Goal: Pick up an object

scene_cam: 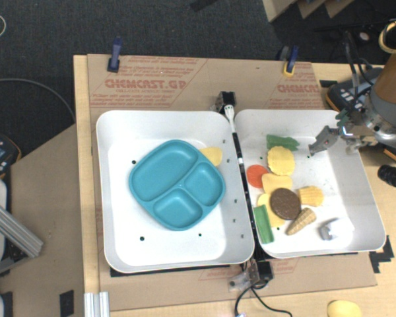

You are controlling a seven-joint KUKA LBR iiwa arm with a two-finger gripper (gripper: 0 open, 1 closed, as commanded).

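Observation:
The right bin (pixel 356 177) holds several toy foods: a green leaf (pixel 281 141), a yellow round piece (pixel 281 160), a red slice (pixel 256 175), a brown cookie (pixel 285 203), a yellow ridged piece (pixel 311 195), a tan cone (pixel 300 221), a green stick (pixel 263 224) and a small grey part (pixel 327 230). My gripper (pixel 336 143) hovers over the bin's upper right part, right of the green leaf. It is open with nothing between its fingers.
The left bin (pixel 119 230) carries a teal divided plate (pixel 177 185) with a yellow piece (pixel 212 155) at its upper right edge. A black divider (pixel 237 157) runs between the bins. Cables and gear crowd the bench's right side.

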